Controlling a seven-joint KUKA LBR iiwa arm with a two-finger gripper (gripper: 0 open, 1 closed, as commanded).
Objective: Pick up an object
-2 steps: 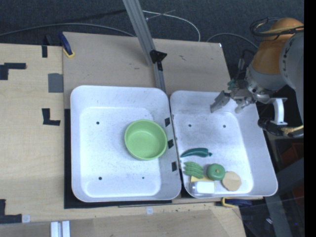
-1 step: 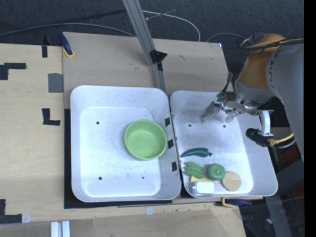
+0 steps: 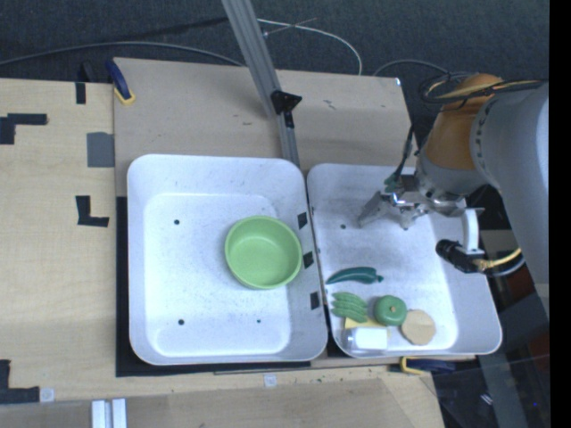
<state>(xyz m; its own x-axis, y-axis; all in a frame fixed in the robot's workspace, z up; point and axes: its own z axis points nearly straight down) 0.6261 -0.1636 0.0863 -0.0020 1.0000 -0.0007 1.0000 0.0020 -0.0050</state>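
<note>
Arm: your grey arm (image 3: 508,141) comes in from the right of the view, its orange band (image 3: 451,136) above the wrist, and leans over the upper part of the right bin.
Claw: the claw (image 3: 385,210) hangs over the top half of the right bin; you see two fingers (image 3: 370,212) splayed apart, so it reads as spread open, with nothing between them.
Right bin: the right bin (image 3: 357,185) has its contents bunched in the lower corner, well apart from the claw.
Objects to pick: a dark green pepper (image 3: 355,276) lies nearest the claw, toward the middle of the bin; below it sit a light green ridged piece (image 3: 351,307), a round green fruit (image 3: 390,310) just beside that, a tan round slice (image 3: 417,327) at the fruit's right, and a pale yellow block (image 3: 368,337) against the lower wall.
Left bin: the left bin (image 3: 178,176) holds a light green bowl (image 3: 262,252), upright, right of its centre and near the divide between the bins.
Tabletop: the wooden tabletop (image 3: 53,239) carries both bins side by side; a grey pole (image 3: 254,43) slants down to the seam at their top edge.
</note>
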